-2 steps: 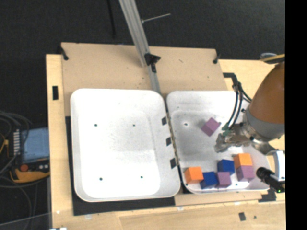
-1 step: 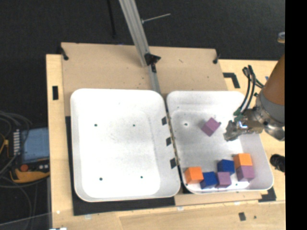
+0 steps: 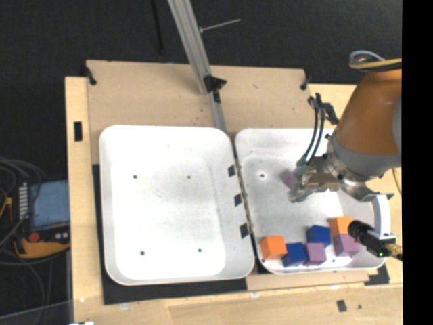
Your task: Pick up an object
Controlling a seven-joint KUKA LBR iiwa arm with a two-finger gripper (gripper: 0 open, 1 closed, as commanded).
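Note:
My gripper (image 3: 300, 187) is low over the middle of the right bin (image 3: 260, 156), at the end of the grey and orange arm that comes in from the right. A small purple block (image 3: 289, 179) shows at the gripper's left side, partly hidden by it; I cannot tell if it is held. Along the bin's near edge lie several blocks: an orange one (image 3: 273, 246), a blue one (image 3: 295, 254), a purple one (image 3: 316, 252), another blue (image 3: 318, 235), another orange (image 3: 340, 225) and another purple (image 3: 346, 244).
The left bin (image 3: 166, 202) stands beside the right one, joined by dark clips at the shared rim. A slanted metal rail (image 3: 196, 46) rises behind the bins. A blue box and cables (image 3: 40, 212) sit off the bench at the left.

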